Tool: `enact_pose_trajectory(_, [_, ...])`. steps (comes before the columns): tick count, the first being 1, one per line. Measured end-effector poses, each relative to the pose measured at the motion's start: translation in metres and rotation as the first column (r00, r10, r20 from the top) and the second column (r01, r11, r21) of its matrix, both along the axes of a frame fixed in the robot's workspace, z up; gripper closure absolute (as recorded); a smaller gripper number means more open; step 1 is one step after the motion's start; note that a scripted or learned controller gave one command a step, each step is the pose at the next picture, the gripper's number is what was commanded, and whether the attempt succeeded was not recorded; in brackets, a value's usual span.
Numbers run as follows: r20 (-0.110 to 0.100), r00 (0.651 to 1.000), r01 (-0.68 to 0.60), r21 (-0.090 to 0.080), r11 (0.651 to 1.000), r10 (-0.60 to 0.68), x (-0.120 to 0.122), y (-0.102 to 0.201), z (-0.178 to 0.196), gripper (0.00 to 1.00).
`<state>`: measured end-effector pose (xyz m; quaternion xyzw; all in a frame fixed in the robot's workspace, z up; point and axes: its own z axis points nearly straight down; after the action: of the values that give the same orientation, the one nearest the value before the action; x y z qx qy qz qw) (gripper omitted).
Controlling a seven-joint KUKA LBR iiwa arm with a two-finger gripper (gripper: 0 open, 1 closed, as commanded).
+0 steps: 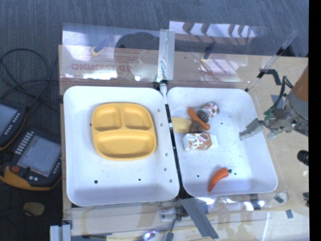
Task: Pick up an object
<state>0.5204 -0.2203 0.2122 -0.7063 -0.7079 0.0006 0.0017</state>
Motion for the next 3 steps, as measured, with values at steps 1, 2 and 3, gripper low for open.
enact_pose_trajectory(1, [-0.001, 1.000, -0.002, 0.001, 1.000, 0.002, 0.078, 0.013, -0.111, 0.00])
enact_pose_trajectory(2, [0.012, 1.000, -0.002, -0.006, 1.000, 0.002, 0.139, 0.101, -0.124, 0.00])
enact_pose_trajectory(3, [0.013, 1.000, -0.002, -0.011, 1.000, 0.002, 0.140, 0.100, -0.113, 1.00])
